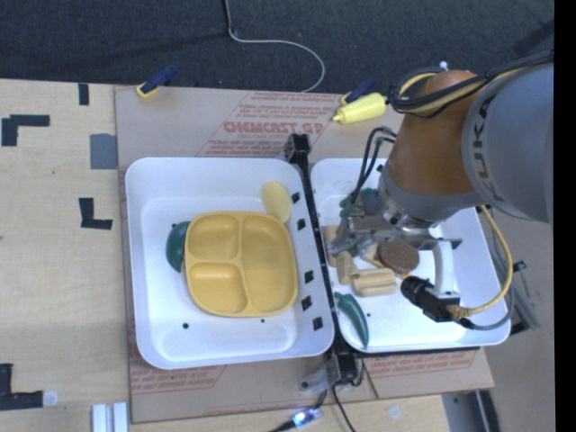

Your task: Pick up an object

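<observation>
My gripper (353,234) is low in the right bin (468,331), near its left wall, among several small objects. A tan wooden block (373,283) lies just below it, and a smaller tan piece (345,262) sits right at the fingers. A brown round object (399,257) rests to the right of the gripper. A green leaf-shaped item (352,318) lies near the bin's front left corner. The arm's wrist hides the fingertips from above.
The left bin (148,331) holds a yellow divided plate (241,263), a dark green object (176,247) partly under its left edge, and a pale yellow object (277,200) at its top right. A black divider rail (310,241) separates the bins. Cables hang by the arm.
</observation>
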Available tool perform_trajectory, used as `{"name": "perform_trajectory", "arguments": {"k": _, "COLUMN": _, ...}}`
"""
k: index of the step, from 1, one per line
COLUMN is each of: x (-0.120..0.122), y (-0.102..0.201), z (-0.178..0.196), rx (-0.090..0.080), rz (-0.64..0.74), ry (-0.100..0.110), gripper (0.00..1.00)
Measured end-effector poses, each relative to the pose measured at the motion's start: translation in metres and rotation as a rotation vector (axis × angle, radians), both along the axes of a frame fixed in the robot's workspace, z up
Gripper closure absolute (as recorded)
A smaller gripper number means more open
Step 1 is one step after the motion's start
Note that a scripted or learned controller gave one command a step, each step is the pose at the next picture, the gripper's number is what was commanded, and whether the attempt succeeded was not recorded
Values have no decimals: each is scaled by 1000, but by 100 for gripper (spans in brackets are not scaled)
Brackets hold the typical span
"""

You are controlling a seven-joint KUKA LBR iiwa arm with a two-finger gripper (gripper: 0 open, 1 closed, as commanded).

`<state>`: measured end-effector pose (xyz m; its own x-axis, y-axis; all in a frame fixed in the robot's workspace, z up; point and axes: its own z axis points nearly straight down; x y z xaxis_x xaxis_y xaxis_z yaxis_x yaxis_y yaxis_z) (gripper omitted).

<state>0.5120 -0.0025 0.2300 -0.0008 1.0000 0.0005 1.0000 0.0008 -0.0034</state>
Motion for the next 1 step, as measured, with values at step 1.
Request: {"name": "perform_trajectory", "arguments": {"k": 1, "x": 0, "y": -6, "z": 4, "rx": -1, "rz": 1, "ry": -1, "gripper": 100}}
